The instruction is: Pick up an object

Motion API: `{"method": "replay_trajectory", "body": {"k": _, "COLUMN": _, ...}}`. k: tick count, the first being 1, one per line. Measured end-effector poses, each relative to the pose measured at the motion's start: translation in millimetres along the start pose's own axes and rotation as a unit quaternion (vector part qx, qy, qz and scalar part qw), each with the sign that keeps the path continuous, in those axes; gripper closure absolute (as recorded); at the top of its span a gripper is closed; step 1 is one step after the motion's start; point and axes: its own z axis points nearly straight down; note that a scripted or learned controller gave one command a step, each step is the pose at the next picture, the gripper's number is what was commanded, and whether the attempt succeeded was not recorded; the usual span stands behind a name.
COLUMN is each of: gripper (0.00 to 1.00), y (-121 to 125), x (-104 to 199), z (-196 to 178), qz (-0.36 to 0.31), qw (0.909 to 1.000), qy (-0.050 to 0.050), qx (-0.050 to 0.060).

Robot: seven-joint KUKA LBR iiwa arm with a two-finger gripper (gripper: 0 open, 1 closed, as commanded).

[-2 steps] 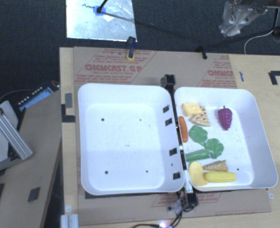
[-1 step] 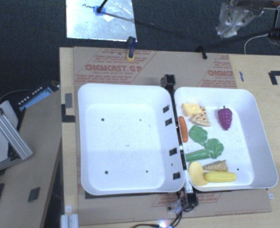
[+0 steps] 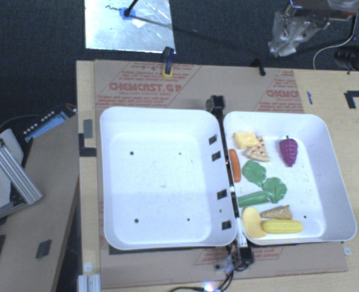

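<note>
The toy foods lie loose in the right bin (image 3: 334, 163), crowded toward its left wall, so any of them could serve as the pick: a purple grape bunch (image 3: 288, 151) stands apart from the rest, while the pizza slice (image 3: 257, 151), carrot (image 3: 234, 165), green leafy pieces (image 3: 264, 184) and corn cob (image 3: 282, 226) nearly touch. The left bin (image 3: 161, 175) sits beside it on the counter (image 3: 325, 90). The hand (image 3: 284, 41) hangs at the far right, well away from the foods; whether it is apart or together I cannot tell.
</note>
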Motion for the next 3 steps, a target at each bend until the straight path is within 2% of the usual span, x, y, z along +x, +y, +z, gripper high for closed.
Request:
{"method": "replay_trajectory", "body": {"k": 1, "gripper": 1.00, "y": 8.7, "x": 1.1, "z": 0.0, "qz": 0.000, "qw": 1.0000, "qy": -0.001, "qx": -0.001}}
{"method": "replay_trajectory", "body": {"k": 2, "gripper": 1.00, "y": 64.5, "x": -19.3, "z": 1.5, "qz": 0.003, "qw": 1.0000, "qy": -0.001, "qx": 0.000}}
{"method": "replay_trajectory", "body": {"k": 3, "gripper": 1.00, "y": 62.9, "x": -18.0, "z": 0.1, "qz": 0.002, "qw": 1.0000, "qy": -0.001, "qx": -0.001}}
